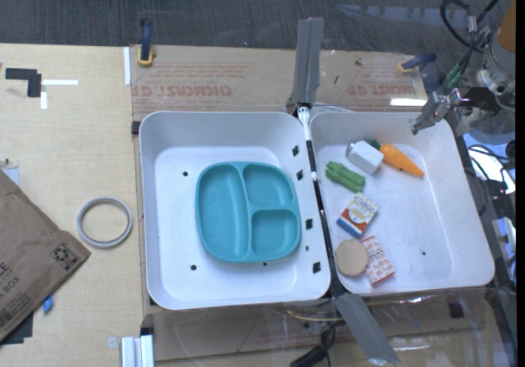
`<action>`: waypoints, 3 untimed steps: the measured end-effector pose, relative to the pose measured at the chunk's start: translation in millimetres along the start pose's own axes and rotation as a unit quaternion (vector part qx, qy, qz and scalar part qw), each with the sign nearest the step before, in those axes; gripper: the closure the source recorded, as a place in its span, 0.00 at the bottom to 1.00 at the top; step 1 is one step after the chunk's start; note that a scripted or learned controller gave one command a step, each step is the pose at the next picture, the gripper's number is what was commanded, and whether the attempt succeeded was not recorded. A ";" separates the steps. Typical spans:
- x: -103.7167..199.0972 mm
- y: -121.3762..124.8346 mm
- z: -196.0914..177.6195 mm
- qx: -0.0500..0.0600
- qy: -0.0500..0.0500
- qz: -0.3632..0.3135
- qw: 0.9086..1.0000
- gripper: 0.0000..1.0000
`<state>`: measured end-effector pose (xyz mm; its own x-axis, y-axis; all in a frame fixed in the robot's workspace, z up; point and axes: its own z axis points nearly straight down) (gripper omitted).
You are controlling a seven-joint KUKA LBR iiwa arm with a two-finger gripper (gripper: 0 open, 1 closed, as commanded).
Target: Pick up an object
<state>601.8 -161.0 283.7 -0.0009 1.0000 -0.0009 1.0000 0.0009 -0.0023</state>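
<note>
Hand (433,113) low at right edge

The cardboard sheet (215,78) behind the two bins carries red printed words, seen upside down and mirrored, hard to read with certainty. On the brown cardboard box (29,254) at the left edge, the letters "BOX" and a square code mark are visible.

Even, bright light falls from above onto my bench (66,152). The two white bins (164,275) glare a little along their rims and wash pale at the floors, with soft, short shadows under the teal tray (246,211) and the small things in the right bin. Focus is fairly sharp at the middle; my pincer (433,113) at the right bin's far corner looks slightly blurred. The dark floor beyond the far edge stays dim.
</note>
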 end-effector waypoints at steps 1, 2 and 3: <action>0.0 0.0 0.0 0.000 0.000 0.000 1.000 0.00; -22.5 27.9 171.7 -0.001 0.000 -0.128 0.992 0.00; -23.7 28.7 161.3 -0.003 -0.001 -0.126 0.992 1.00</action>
<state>630.2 -184.8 122.4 -0.2515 0.9679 -0.0027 0.9679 0.2515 0.0028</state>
